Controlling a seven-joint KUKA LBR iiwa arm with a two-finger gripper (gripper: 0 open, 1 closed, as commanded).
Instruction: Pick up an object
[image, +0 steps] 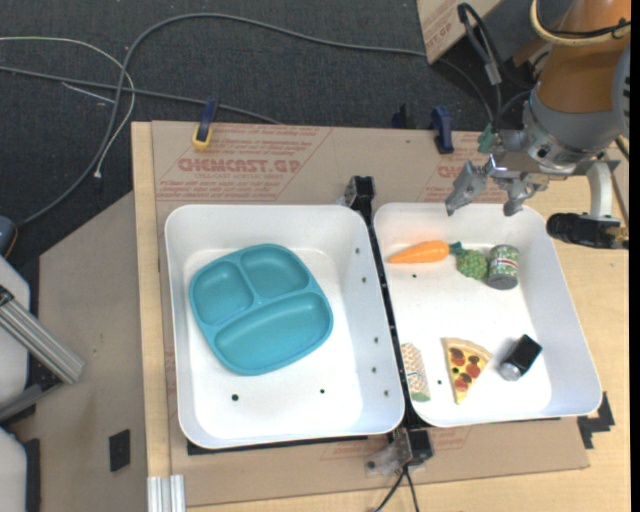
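A blue plate (262, 308) lies in the left bin (190, 400). In the right bin (570, 330), a carrot (418, 253), broccoli (470, 263) and a can (503, 267) sit near the far edge, and a pizza slice (464, 366) lies near the front edge. The claw (490, 198) hangs spread and empty over that far edge.

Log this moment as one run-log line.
gripper: open, above right bin far edge | holding: nothing | nearest: carrot | task: pick not yet done
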